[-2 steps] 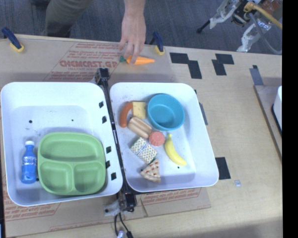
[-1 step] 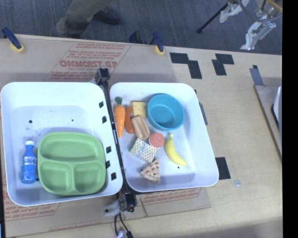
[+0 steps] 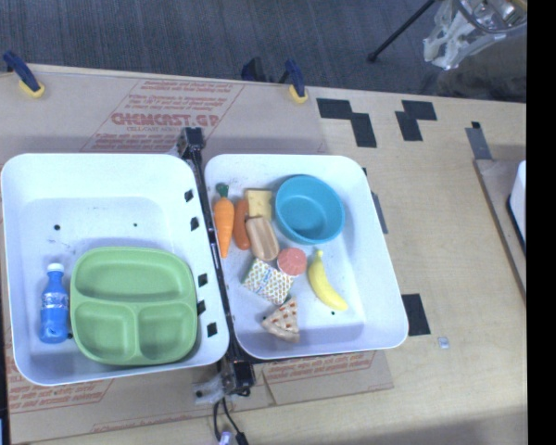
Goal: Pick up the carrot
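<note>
The carrot is orange with a green top. It lies along the left wall of the right bin, its green end pointing to the back. My gripper hangs high at the top right of the camera view, beyond the bench's far edge and far from the carrot. Nothing shows in its grip.
Close to the carrot's right side lie a sausage and a bread roll. The same bin holds a blue bowl, a banana, a pizza slice and a patterned block. The left bin holds a green divided plate and a blue bottle.
</note>
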### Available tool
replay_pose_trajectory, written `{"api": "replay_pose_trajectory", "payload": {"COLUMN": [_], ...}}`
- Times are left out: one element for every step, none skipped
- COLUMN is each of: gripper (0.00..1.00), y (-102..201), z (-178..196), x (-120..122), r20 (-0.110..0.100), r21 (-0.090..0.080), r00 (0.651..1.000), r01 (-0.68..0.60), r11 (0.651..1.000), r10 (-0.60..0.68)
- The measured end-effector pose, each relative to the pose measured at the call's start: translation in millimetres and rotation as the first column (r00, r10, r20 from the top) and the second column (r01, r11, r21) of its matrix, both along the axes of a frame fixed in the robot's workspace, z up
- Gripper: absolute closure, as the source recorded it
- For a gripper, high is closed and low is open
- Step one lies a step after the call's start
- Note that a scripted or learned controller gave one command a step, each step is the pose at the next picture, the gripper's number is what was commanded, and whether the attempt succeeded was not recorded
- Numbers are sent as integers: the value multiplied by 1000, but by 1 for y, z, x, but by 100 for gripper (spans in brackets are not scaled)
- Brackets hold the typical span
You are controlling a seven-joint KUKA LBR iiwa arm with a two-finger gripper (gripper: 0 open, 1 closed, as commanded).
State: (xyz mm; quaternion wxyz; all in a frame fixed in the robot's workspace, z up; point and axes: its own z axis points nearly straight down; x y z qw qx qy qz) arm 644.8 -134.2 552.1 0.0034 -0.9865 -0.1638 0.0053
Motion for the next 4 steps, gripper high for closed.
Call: {"api": "replay_pose_trajectory", "payload": {"gripper": [100, 100, 100, 100], "y": [-16, -58, -45, -41], "z": [-226, -245, -297, -289], "x": [-106, -149, -169, -168], "r20": [-13, -2, -5, 4], "r21": [5, -2, -1, -5], "r00": [974, 994, 994, 996], "r01": [-225, 113, 112, 87], "r11": [974, 994, 994, 996], "r10": [225, -113, -112, -87]}}
